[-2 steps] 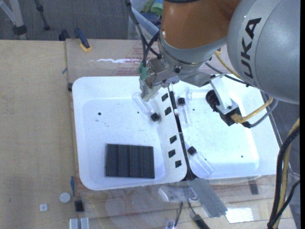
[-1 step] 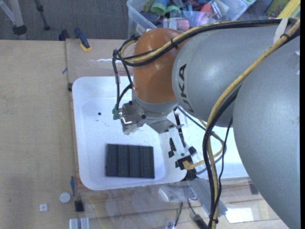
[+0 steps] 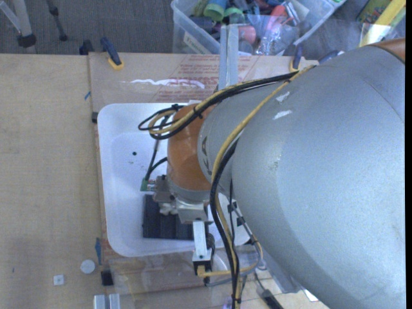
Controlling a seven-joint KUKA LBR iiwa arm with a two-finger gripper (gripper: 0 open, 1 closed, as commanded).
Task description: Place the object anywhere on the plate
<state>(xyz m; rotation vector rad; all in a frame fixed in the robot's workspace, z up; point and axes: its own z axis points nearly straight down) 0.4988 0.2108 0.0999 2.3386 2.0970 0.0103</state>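
Observation:
My gripper (image 3: 161, 223) hangs low inside the white bin (image 3: 119, 166), near its front wall. From above it appears as a black block under the orange wrist band (image 3: 187, 156). My grey arm (image 3: 322, 172) reaches in from the right and covers the bin's right half and everything beyond it. The black gripper body hides whatever lies beneath it. The bare bin floor to the left of the wrist carries just a small dark speck (image 3: 134, 153).
Black and yellow cables (image 3: 161, 124) loop out from the wrist over the bin. A clear tub of coloured toys (image 3: 257, 11) stands behind the bench. A blue clamp (image 3: 112, 55) sits at the back left, and a small white disc (image 3: 87, 266) at the front left.

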